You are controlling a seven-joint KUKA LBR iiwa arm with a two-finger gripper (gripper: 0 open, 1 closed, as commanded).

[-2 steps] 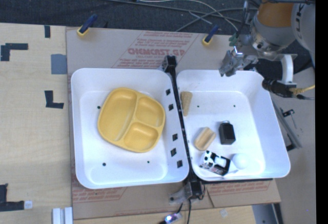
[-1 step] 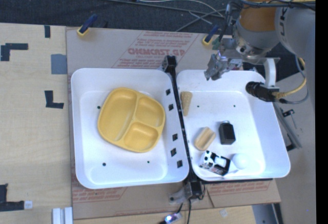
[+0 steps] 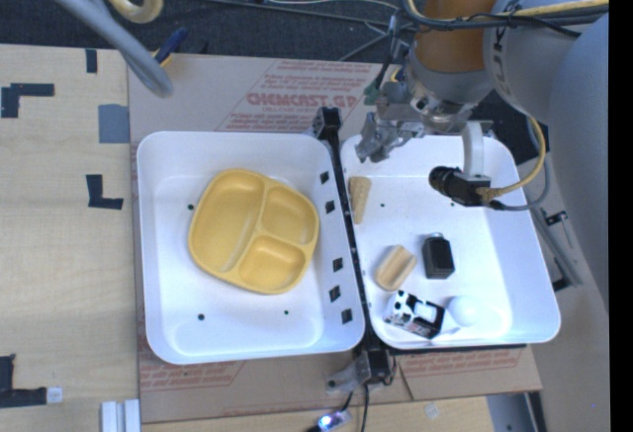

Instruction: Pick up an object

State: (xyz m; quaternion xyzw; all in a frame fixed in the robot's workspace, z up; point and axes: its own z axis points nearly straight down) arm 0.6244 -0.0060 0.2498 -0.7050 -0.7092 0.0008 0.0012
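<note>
Here, your gripper (image 3: 379, 138) hangs over the right bin's (image 3: 495, 316) far-left corner, its grip state unreadable. Just nearer lies a tan wedge (image 3: 359, 198) beside the left wall; it looks light and stiff, best pinched across its narrow sides.

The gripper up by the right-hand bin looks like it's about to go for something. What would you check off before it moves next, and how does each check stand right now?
1. Gripper is over the right bin: ok, it hangs at the bin's far-left corner.
2. Nothing already between its fingers: ok, none visible.
3. Fingers open enough to take an object: cannot tell from this angle.
4. A target is close: ok, the tan piece by the divider lies just below the gripper.
5. Target has room around it: not ok, it lies against the bin's left wall.
6. Other objects stay out of the way: ok, the tan block, black box and black-and-white toy lie nearer the front.
</note>
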